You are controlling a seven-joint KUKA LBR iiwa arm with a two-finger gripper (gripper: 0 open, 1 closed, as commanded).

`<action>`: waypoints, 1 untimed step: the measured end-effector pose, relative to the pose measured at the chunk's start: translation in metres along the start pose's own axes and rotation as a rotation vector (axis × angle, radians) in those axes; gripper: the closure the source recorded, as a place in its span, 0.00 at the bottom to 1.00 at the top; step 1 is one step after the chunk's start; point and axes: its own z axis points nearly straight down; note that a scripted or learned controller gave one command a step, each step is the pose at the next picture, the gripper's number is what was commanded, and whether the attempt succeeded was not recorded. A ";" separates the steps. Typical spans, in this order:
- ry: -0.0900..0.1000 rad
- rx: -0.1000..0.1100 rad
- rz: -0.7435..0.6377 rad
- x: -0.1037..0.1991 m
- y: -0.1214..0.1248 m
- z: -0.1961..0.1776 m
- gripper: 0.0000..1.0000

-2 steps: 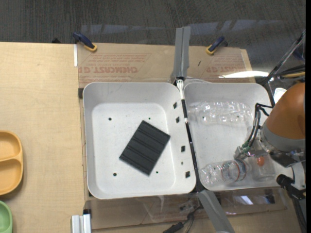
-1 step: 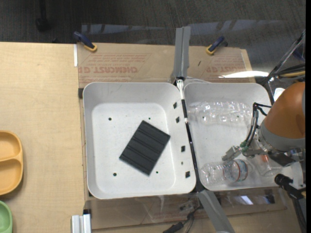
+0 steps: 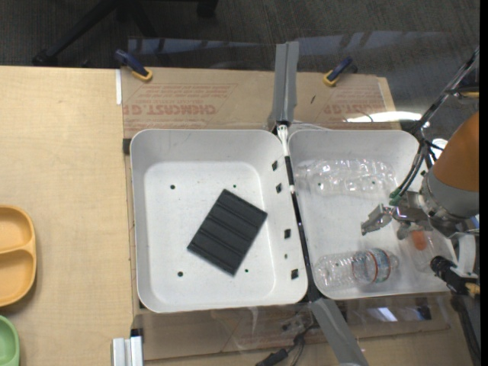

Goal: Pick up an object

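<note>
Red print on the cardboard (image 3: 252, 97) behind the bins, upside down from this view: "CHEMCREST" or similar on the left half. More red lettering on the right half, too faint to read.
</note>
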 end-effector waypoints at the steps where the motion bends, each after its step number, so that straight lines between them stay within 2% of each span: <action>1: -0.013 -0.012 -0.100 0.018 0.094 0.015 0.00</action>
